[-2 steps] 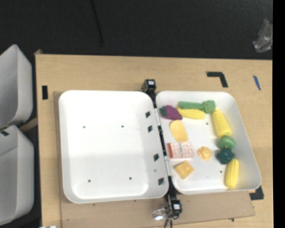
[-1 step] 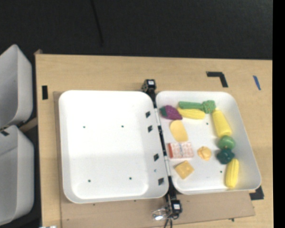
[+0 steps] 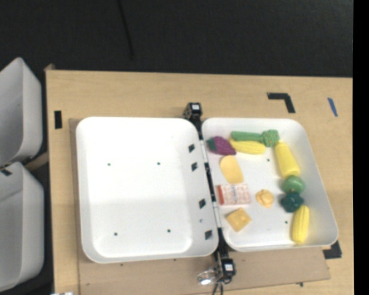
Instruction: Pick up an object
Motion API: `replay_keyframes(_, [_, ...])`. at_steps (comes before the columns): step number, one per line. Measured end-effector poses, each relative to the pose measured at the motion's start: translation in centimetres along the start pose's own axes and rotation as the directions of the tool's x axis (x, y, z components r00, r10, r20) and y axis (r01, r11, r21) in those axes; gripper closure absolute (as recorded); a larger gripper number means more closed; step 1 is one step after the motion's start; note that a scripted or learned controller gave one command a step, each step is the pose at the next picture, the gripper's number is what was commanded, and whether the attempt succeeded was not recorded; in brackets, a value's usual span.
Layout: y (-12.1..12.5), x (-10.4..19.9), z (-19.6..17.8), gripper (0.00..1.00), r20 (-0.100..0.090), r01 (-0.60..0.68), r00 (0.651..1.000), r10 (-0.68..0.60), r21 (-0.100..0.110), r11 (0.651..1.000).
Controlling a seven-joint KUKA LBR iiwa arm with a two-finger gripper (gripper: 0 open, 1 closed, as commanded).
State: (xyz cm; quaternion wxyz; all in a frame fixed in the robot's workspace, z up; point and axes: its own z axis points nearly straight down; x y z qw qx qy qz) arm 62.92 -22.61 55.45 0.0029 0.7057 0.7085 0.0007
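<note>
Camera view: right bin [image 3: 313,165] holds glossy plastic toy food; smooth corn cob [image 3: 300,224] lies lengthwise along its right edge; jaws' state cannot be told.

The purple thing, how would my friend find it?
Look in the right bin, at its top-left corner beside the divider. The purple thing lies there, touching a yellow corn. It is the one purple toy among yellow and green ones.
</note>
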Motion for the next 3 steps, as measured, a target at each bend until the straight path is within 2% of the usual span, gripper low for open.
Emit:
replay_keyframes(1, [-0.1,0.2,-1.5,1.00,0.004,0.005,1.000,-0.005,-0.007,1.000])
replay_keyframes(2, [-0.8,1.8,-1.0,1.00,0.003,-0.001,1.000,0.001,-0.004,1.000])
replay_keyframes(3, [-1.7,1.9,-0.8,1.00,0.002,0.004,1.000,-0.004,-0.004,1.000])
